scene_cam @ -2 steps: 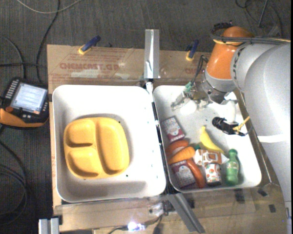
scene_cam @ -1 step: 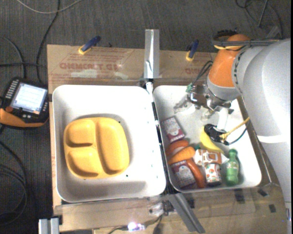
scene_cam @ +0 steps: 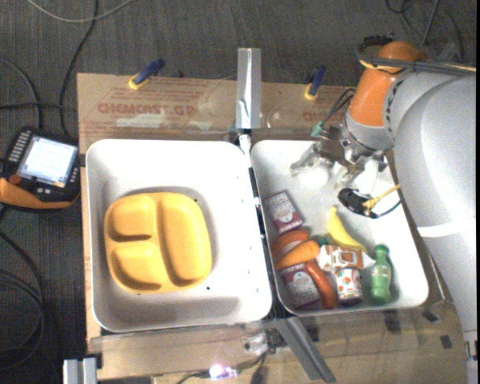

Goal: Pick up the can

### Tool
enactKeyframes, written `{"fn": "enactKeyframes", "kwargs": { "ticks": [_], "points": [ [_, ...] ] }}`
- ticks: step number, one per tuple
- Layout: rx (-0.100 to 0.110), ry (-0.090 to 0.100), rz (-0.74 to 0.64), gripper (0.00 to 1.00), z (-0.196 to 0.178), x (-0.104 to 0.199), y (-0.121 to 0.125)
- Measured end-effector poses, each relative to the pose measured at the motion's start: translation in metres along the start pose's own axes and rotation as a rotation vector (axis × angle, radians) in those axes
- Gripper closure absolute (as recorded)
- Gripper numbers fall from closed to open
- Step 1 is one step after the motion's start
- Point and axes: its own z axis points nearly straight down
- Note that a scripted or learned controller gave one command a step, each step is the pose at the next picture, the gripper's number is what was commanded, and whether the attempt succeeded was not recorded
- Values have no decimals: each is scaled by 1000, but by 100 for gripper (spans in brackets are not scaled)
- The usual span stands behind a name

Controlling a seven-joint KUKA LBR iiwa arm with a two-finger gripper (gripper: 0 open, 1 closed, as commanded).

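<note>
Grey carpet, bench, two white bins. In right bin [scene_cam: 420, 290], at five o'clock, can [scene_cam: 348, 285] upright between carrot [scene_cam: 298, 254] and green bottle [scene_cam: 379, 275]. At twelve o'clock, gripper [scene_cam: 334, 160] spread, grasping nothing. Best to descend straight, avoiding neighbours.

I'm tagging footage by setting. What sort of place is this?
Probably a robotics lab: two white bins sit on a cardboard-covered bench, a teach pendant lies beside them on the carpet, and toy groceries fill the right bin.
</note>
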Motion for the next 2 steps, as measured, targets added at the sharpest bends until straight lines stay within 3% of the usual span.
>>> {"fn": "enactKeyframes", "kwargs": {
  "ticks": [1, 2],
  "points": [
    [-1, -21, 176, 0, 0, 16, -11],
    [-31, -7, 90, 0, -1, -49, -12]
  ]
}}
